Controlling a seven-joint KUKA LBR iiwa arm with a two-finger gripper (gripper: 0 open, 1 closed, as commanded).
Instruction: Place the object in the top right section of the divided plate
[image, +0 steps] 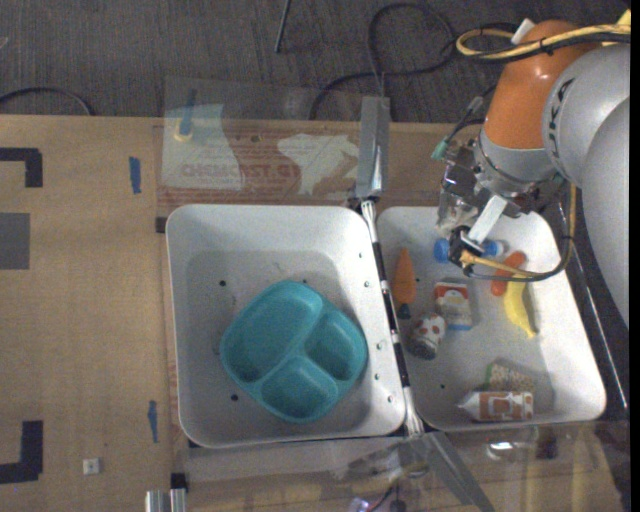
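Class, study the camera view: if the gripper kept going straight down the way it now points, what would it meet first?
Probably the small blue object at the gripper, or the right bin's floor beside it. The carrot and banana lie off to either side. Depth is hard to judge from this slanted view.

One fixed camera, mounted above the bench, looking down at a slant. Both white bins fall in frame side by side: left bin near the middle, right bin toward the right edge. Far side of the bench sits at the top, with dark floor and cables beyond it. The arm enters from the upper right, close to the lens, so it looms large. Mid-distance framing, whole workspace covered.
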